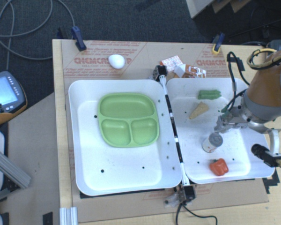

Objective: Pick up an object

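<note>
Claw [216, 136] hung low in the right bin [239, 172], directly over a small grey cylinder [210, 144]; whether its fingers were spread or closed could not be told. Around that cylinder: orange-red piece [218, 167] just nearer the camera, tan wedge [198, 110] and green block [209, 94] farther off. Green divided plate [129, 119] lay in the left bin [84, 163].

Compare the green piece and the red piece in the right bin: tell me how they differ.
The green piece is long and flat-looking, lying crosswise; the red piece is rounder and lumpier. The green piece lies near the far wall of the right bin; the red piece lies near its front wall. The green piece is beside a tan wedge; the red piece is beside a small grey cylinder. Both are small, lie loose on the bin floor, and neither touches the gripper.
</note>
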Controlling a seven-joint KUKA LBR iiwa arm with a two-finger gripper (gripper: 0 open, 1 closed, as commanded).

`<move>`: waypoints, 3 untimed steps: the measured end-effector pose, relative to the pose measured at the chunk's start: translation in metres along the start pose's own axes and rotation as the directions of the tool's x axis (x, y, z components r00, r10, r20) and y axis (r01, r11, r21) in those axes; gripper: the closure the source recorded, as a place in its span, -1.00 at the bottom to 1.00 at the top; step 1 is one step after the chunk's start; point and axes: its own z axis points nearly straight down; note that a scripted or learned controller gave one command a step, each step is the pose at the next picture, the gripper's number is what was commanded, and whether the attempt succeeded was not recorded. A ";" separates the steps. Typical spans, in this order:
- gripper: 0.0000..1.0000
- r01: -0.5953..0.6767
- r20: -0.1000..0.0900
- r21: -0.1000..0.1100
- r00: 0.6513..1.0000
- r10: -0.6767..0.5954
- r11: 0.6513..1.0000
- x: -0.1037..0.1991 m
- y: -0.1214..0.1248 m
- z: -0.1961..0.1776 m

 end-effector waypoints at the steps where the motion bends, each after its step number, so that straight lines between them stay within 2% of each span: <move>1: -1.00 0.000 -0.001 0.000 1.000 0.000 1.000 0.000 0.000 0.000; 2: -1.00 0.000 -0.003 0.003 1.000 0.000 1.000 0.027 -0.023 0.041; 3: 1.00 0.000 -0.002 0.001 1.000 0.000 1.000 0.026 -0.022 0.031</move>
